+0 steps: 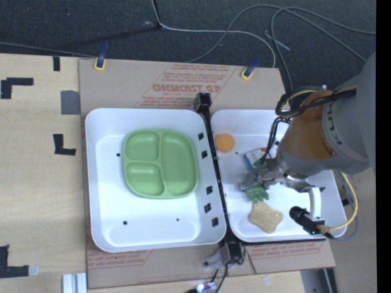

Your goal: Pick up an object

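While the arm (330, 133) reaches low into the right bin (333, 224), I see its gripper (261, 179) over a green object (257, 194); grip state I cannot tell. Red cardboard (183, 84) print is illegible.

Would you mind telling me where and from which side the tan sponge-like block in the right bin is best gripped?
Probably from straight above, closing across the narrower width of the tan block. It lies flat and slanted, apart from the green object.

orange disc (225, 143), green piece (257, 194), tan sponge (266, 217)
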`<action>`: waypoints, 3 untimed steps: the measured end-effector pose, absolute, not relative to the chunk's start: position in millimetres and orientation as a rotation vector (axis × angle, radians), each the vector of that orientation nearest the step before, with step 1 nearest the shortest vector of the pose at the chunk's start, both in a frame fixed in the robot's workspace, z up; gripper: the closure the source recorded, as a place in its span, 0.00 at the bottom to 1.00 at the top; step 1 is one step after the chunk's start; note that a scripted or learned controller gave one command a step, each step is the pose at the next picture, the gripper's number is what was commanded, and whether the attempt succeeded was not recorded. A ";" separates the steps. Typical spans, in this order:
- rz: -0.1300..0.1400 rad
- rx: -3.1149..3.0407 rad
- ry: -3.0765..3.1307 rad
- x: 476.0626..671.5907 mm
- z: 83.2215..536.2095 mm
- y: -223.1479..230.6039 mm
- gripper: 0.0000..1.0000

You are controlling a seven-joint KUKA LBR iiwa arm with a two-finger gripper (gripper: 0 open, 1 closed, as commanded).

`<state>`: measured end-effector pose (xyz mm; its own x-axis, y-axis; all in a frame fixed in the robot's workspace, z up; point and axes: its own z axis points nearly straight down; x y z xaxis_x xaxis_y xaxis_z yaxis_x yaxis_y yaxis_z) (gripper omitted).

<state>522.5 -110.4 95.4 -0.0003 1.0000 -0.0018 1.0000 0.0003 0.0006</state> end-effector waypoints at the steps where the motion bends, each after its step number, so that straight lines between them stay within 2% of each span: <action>1: 0.001 2.220 2.221 524.5 137.5 -113.0 1.00; 2: 0.002 2.218 2.221 533.2 183.0 -113.2 1.00; 3: 0.001 2.219 2.221 526.1 228.6 -110.4 1.00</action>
